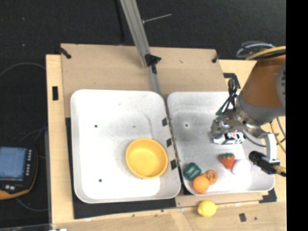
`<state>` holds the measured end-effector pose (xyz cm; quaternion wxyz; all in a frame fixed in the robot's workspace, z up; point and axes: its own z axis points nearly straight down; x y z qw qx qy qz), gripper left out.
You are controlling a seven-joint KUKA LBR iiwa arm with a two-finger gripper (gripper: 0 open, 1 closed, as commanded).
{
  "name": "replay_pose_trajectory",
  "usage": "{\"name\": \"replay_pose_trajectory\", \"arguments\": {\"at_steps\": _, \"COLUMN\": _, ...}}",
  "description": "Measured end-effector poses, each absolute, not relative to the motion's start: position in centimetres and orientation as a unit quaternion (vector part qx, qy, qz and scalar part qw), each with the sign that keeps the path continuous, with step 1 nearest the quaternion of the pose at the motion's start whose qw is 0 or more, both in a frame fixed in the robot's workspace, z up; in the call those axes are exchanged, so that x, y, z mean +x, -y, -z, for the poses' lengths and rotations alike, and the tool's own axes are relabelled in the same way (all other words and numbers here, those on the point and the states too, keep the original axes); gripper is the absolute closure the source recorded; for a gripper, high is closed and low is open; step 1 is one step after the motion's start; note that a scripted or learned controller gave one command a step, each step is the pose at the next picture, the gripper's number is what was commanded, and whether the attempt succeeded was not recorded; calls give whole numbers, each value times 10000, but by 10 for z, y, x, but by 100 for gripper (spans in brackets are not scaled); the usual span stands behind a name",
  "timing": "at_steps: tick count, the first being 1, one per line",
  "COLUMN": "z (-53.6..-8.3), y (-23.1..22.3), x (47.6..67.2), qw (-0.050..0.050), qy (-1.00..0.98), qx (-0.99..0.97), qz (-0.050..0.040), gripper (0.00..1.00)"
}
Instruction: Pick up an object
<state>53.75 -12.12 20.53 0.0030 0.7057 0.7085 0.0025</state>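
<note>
- Your left bin [96, 109] holds one thing: a yellow bowl [146, 157], upright, near the bin's lower right corner.
- Your right bin [192, 109] holds the small pieces, all along its lower edge: a green block [191, 170], an orange ball [200, 184] touching a smaller orange piece [211, 176], and a red piece [227, 160] further right.
- A yellow lemon [207, 208] lies outside the bins, on the bench [115, 66] just below the right bin.
- The gripper [226, 134] sits low over the right bin, just above the red piece and apart from it.
- You cannot tell how its jaws stand; they are too blurred to read.
</note>
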Motion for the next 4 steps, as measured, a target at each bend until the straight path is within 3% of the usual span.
{"name": "replay_pose_trajectory", "arguments": {"at_steps": 1, "z": -260, "y": 122, "x": 540, "qw": 36, "qy": -7086, "qx": 7056, "qz": -27, "gripper": 100}}
{"name": "replay_pose_trajectory", "arguments": {"at_steps": 2, "z": -247, "y": 76, "x": 559, "qw": 9, "qy": -7093, "qx": 7050, "qz": -4, "gripper": 100}}
{"name": "replay_pose_trajectory", "arguments": {"at_steps": 4, "z": -263, "y": -25, "x": 595, "qw": 0, "qy": -7101, "qx": 7041, "qz": -15, "gripper": 100}}
